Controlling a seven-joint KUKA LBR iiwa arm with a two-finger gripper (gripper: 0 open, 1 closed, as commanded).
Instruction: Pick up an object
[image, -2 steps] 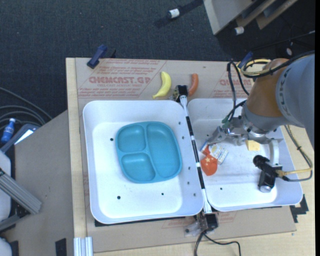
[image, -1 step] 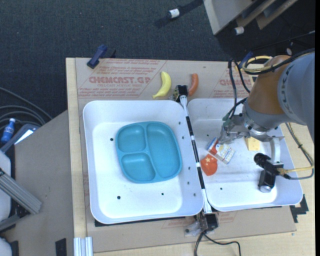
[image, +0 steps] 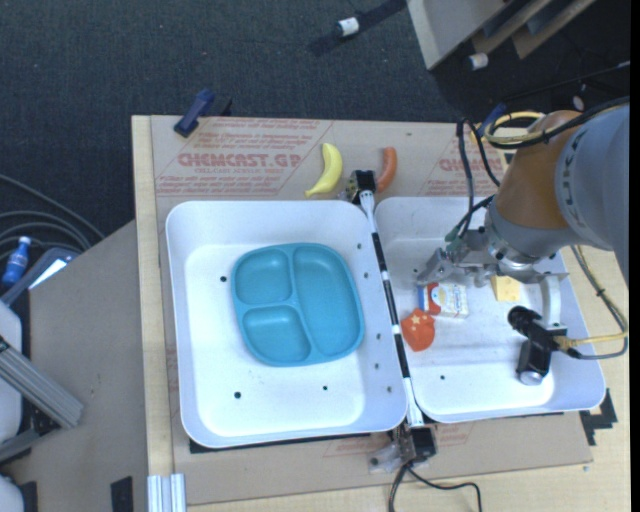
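In the camera view the gripper (image: 462, 262) hangs low in the right bin (image: 480, 395), just above a small white packet (image: 450, 299); whether its fingers are spread, I cannot tell. A red-orange toy (image: 418, 329) touches the packet's left.

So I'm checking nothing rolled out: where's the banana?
The banana lies on the bench outside both bins, just behind the left bin's far right corner, left of an orange carrot-like piece.
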